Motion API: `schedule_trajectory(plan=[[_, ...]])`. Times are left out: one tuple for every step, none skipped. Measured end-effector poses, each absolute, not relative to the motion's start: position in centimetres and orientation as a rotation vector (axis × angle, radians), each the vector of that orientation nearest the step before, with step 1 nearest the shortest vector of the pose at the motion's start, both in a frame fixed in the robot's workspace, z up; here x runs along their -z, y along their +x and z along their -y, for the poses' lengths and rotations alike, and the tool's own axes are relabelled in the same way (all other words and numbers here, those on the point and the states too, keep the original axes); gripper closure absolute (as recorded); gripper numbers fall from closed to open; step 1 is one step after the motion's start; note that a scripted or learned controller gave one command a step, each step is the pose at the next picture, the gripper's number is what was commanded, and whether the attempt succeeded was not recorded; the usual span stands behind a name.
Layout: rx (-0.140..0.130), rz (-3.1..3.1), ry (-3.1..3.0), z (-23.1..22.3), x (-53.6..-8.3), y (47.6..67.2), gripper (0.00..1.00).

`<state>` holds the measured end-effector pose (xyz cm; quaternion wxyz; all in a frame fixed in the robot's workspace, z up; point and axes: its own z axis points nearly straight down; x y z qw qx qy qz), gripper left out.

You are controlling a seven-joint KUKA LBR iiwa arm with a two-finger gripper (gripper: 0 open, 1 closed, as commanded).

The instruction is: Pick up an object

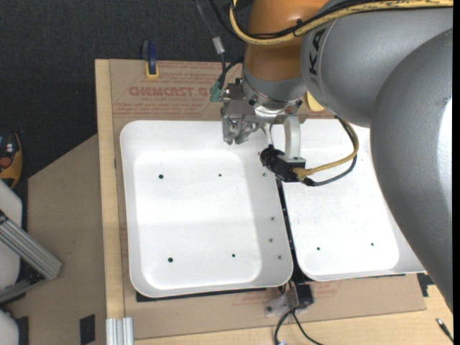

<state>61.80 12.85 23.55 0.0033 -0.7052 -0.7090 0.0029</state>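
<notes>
I see the grey two-finger gripper (236,134) hanging over the far right corner of the shallow white left bin (144,214); its opening I cannot tell.

Red print reading "CHEMCAST" runs along the brown board (180,85) behind the bins.

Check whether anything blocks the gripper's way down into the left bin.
Nothing visible does. The gripper hangs at the left bin's far rim; a black cable plug hangs beside it, over the seam between the bins, not beneath it.
</notes>
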Motion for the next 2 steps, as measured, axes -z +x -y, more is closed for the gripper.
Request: schedule_trajectory(plan=[[0.011,2.222,-2.233,-7.0,-31.7,64.8,1.0],[0.005,2.222,-2.228,-4.7,-33.7,64.1,1.0]])
